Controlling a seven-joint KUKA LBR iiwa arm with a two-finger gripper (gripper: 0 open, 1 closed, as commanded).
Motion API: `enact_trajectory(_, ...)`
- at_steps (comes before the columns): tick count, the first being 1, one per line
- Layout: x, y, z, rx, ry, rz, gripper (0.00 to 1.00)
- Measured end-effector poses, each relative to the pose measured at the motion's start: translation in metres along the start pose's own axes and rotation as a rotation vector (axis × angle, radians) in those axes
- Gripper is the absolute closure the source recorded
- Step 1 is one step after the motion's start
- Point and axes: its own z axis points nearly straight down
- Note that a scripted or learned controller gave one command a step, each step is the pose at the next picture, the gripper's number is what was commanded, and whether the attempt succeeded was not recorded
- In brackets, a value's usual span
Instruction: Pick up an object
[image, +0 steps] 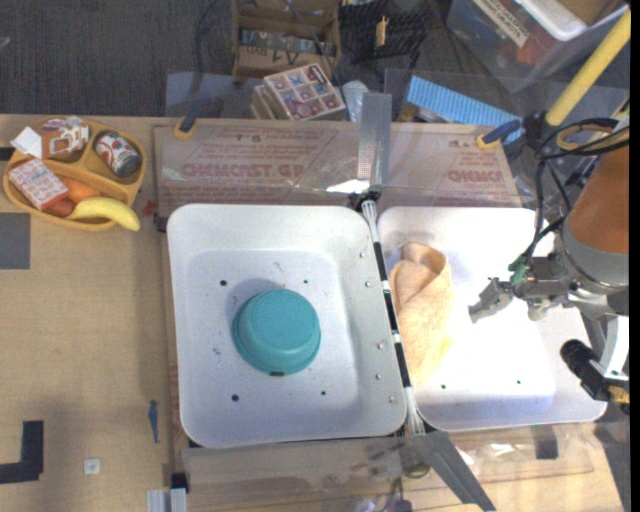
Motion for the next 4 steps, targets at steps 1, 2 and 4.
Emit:
enact_trajectory(1, 0.007, 0.065, 0.068, -0.004, -0.002, 0.104, 0.00)
enact_trajectory(2, 0.021, 0.147, 0.126, -0.010, -0.004, -0.103, 0.00)
enact_trajectory(4, 0.018, 0.071, 0.114, -0.017, -0.002, -0.152, 1.00)
